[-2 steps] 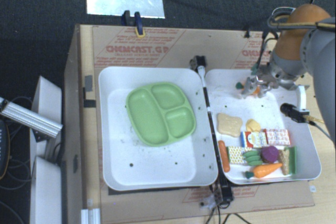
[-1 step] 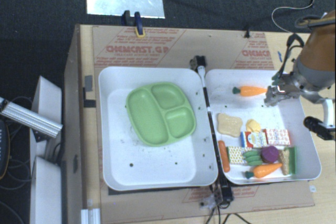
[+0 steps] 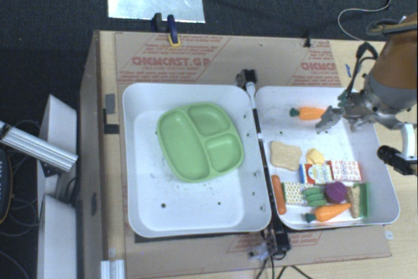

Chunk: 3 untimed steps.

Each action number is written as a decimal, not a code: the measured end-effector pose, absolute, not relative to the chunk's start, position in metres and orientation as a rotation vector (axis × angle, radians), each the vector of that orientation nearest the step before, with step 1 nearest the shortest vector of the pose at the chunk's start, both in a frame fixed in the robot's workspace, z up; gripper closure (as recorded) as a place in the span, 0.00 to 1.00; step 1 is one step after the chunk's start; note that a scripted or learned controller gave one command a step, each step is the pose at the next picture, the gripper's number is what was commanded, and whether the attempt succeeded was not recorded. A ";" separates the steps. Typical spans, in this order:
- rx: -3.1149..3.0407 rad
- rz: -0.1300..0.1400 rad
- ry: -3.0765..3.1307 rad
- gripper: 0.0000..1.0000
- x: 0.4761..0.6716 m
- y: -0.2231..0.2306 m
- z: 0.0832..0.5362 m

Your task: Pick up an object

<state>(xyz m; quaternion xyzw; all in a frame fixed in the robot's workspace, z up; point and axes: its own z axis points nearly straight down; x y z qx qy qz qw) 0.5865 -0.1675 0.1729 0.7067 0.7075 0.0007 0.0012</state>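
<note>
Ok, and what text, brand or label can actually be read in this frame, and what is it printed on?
"CHEMCAST GP": red print on the brown protective sheet behind the left bin; the last letters are uncertain.
The same red print repeats on the sheet behind the right bin, too broken up to read for certain.
The small food cartons in the right bin carry printing that is too small to read.

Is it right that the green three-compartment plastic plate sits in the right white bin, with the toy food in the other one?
Not quite. The camera view shows the green three-compartment plastic plate in the left white bin; the toy food, such as the orange toy carrot, lies in the right white bin.
</note>
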 end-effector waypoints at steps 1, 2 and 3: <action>2.219 0.001 2.222 0.00 0.622 -0.196 0.084; 2.217 0.000 2.226 0.00 0.659 -0.167 0.085; 2.225 -0.013 2.235 1.00 0.656 -0.168 0.093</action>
